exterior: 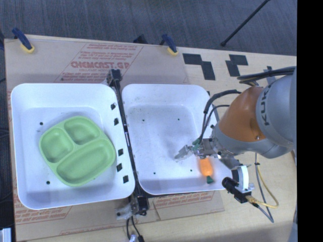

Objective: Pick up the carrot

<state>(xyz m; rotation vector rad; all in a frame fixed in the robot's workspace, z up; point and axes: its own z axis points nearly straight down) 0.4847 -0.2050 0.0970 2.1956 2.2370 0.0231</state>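
Observation:
The carrot (206, 167) is small and orange with a green tip at its near end. It lies in the front right corner of the right bin (151, 100), close to the rim. My gripper (189, 152) is low over the bin floor, just left of and behind the carrot's top end. The grey arm with its orange band (242, 117) comes in from the right, over the bin's right rim. From this slant I cannot make out whether the carrot touches the gripper.
The left bin (25, 100) holds a green divided plate (76, 150). A black divider (123, 130) runs between the two bins. Blue and yellow clamps (169, 43) hold the cardboard at the far edge of the bench.

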